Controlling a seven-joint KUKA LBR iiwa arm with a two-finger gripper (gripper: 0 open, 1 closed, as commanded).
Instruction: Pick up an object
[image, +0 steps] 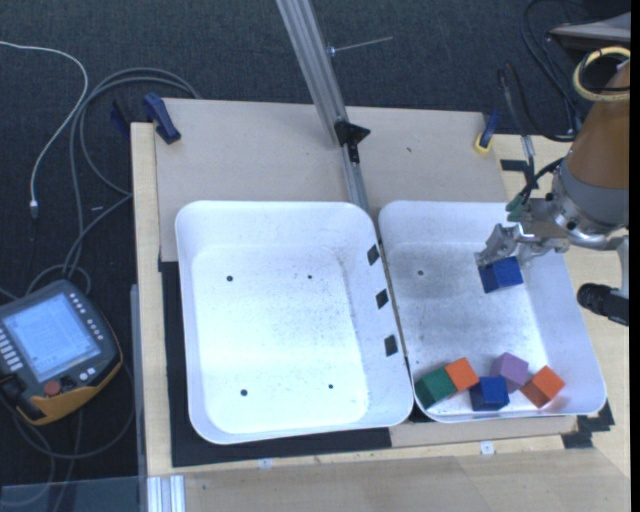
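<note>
My gripper (503, 252) reaches in from the right over the upper part of the right bin (430, 215). A blue cube (501, 274) sits right at its fingertips, tilted, and the fingers look shut on it. The cube appears raised a little above the bin floor. Along the right bin's front edge lie a green cube (434, 386), an orange cube (461, 373), a second blue cube (489, 393), a purple cube (513, 368) and a red-orange cube (545, 385).
The left bin (200, 235) stands beside the right one, with black clips between them. A metal pole (320, 70) slants down to the bins' back edge. A teach pendant (50, 345) and cables lie on the floor at left.
</note>
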